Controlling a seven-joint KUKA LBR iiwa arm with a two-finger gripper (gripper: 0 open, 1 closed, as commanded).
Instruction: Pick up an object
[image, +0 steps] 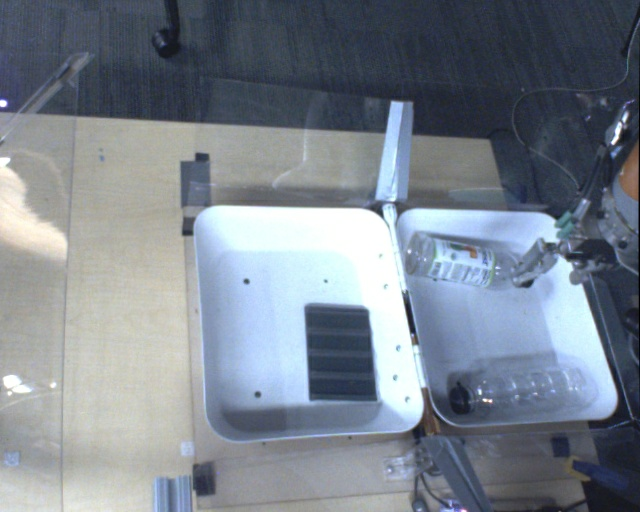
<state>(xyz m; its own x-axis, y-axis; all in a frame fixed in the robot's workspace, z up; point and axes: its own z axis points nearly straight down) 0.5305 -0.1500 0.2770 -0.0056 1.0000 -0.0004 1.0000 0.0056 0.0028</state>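
- The gripper (532, 268) sits over the far right part of the right-hand white bin (560, 330), reaching in from the right edge. Its tips look to be at, maybe touching, the neck end of a clear plastic bottle with a white printed label (455, 260). Contact is likely but blurred.
- Whether it is spread or closed cannot be told; the metal end is too small and smeared. Nothing is seen clamped in it, so no hold is claimed.
- The labelled bottle lies on its side just left of the gripper, along the bin's far wall, its base toward the divider between the bins.
- Handling judgement: it looks empty, so light. Thin walls will flex under squeeze, the smooth round body is slippery, and it rolls easily. Not fragile. Best hold seems to be across the body near the label or at the stiffer neck, jaws crosswise to the long axis.
- Nearer the camera from the gripper, a second clear ribbed plastic bottle with a dark cap (515, 390) lies along the same bin's near wall, well apart from the gripper.
- Further left, in the left-hand white bin (240, 250), lies a flat dark ridged rectangular block (340, 352), well away from the gripper.
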